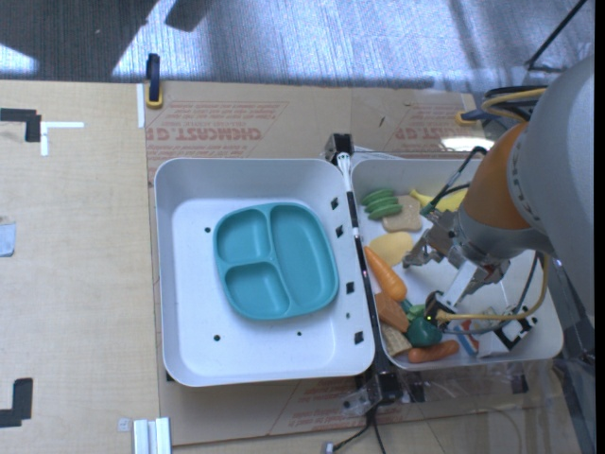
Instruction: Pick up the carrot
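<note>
The slim orange toy carrot (pixel 386 274) lies in the right white bin (pixel 529 348), close against its left wall, just beside a pale yellow rounded toy (pixel 394 247). Its long axis runs on a slant, from upper left down toward lower right, where it ends near a small green-topped toy (pixel 423 327). The claw (pixel 452 258) hangs over the same bin, near the carrot and to its right. Whether the claw is spread or clenched cannot be told here. The coming move likely calls for a shift leftward, toward the bin's dividing wall. The teal three-part plate (pixel 276 259) sits in the left bin (pixel 180 348).
</note>
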`<state>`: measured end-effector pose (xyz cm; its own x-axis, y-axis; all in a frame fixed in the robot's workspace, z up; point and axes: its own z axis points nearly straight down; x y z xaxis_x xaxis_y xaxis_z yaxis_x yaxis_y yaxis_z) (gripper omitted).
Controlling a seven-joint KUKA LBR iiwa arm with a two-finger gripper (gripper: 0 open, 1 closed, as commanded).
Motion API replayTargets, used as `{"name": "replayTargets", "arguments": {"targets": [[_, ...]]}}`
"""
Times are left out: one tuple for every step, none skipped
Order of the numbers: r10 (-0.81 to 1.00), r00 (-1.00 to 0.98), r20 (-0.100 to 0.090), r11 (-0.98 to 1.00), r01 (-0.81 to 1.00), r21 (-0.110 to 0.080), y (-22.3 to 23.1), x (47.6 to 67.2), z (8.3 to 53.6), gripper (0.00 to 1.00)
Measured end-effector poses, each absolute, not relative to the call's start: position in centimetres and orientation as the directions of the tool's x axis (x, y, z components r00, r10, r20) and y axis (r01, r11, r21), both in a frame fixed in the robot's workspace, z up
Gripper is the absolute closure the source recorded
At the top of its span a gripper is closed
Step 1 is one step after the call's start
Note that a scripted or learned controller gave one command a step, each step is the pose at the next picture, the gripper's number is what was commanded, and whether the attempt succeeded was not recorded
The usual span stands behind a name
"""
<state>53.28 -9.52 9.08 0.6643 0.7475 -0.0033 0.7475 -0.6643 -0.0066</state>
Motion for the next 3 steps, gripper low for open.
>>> {"name": "replayTargets", "arguments": {"targets": [[0.695, 0.719, -0.004, -0.719, 0.695, -0.003, -10.2, 59.0, 11.7, 0.0], [0.387, 0.922, -0.005, -0.922, 0.387, -0.006, -9.9, 47.9, 11.0, 0.0], [0.386, 0.923, -0.005, -0.923, 0.386, -0.002, -5.0, 58.6, 21.2, 0.0]]}}
